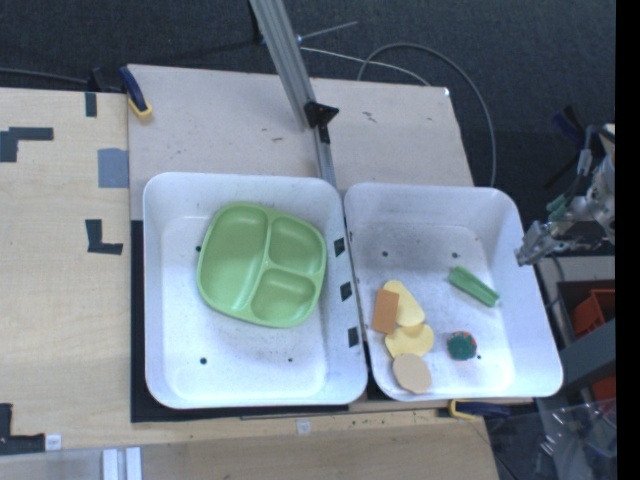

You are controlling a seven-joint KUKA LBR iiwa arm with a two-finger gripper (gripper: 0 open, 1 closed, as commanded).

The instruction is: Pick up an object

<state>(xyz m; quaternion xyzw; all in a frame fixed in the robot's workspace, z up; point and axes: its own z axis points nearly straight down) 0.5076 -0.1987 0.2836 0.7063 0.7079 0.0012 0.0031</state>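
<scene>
In the right bin (500,213) several small objects are found, all in its near half. A green stick-shaped piece (473,286) is lying at a slant toward the right wall. Below it, a small round object (461,345) in dark green with some red is seen, apart from the others. To the left of these, a cluster is formed: an orange block (386,311) is resting on a yellow shape (404,303), a second yellow piece (412,341) is touching it just below, and a tan oval disc (411,373) is placed at the near end, touching the yellow piece.

None of these objects is lifted; all are lying on the bin floor.

The gripper (540,240) is seen at the right edge of the right bin, just outside its wall, well apart from the cluster and nearer to the green stick. No object is seen between its fingers. Whether the fingers are spread or closed cannot be told, because the parts are small and blurred there.

In the left bin (160,268) a green divided plate (263,264) with three compartments is lying a little tilted in its middle. Behind the bins a grey metal bar (285,48) is running across the bench (60,188), and a thin cable (470,78) is curving over the dark floor.
</scene>
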